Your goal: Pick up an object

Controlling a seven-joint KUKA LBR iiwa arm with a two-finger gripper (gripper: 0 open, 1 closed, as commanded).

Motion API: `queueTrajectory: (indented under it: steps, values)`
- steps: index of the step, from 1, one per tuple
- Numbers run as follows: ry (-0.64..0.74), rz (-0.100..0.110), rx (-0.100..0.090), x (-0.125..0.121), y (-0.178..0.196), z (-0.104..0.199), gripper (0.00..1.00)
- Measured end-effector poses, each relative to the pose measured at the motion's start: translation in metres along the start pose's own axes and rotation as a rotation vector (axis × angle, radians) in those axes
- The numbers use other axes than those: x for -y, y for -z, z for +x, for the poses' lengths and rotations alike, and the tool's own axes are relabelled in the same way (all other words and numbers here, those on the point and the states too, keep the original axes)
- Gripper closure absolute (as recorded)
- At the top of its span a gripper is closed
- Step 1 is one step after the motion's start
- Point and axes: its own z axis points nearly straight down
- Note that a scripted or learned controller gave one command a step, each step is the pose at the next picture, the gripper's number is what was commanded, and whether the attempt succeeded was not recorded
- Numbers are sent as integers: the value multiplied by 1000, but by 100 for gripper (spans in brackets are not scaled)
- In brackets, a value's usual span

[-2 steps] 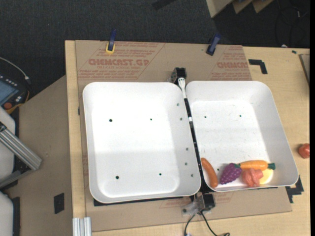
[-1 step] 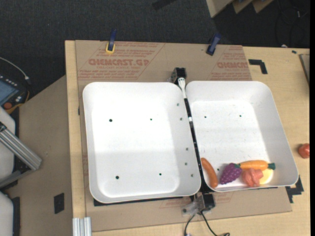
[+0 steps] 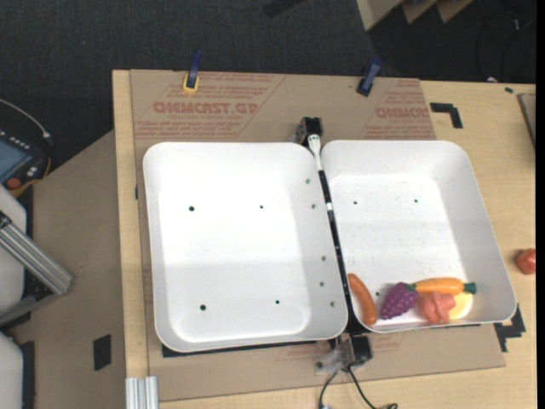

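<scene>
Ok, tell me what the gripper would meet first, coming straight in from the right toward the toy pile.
Probably the small red object on the bench outside the right bin, if it travels low; height is unclear.

bins [image 3: 230, 245]: white, black-dotted | surface [image 3: 255, 100]: tan, red lettering | grapes [image 3: 398, 300]: purple | carrot [image 3: 443, 285]: orange | sausage [image 3: 362, 298]: orange-red | clamps [image 3: 194, 73]: blue, yellow

Orange-red patch [image 3: 527, 262] at frame's right edge, cut off by border. Sits level with lower half of right bin [image 3: 485, 228], just apart from its outer rim. Too small to tell whether arm's band or loose item.
</scene>
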Motion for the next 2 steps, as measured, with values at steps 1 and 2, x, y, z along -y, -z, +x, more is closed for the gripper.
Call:
queueTrajectory:
  steps: [1, 2]
  values:
    - [0, 0, 0, 0, 0, 0, 100]
    - [0, 0, 0, 0, 0, 0, 100]
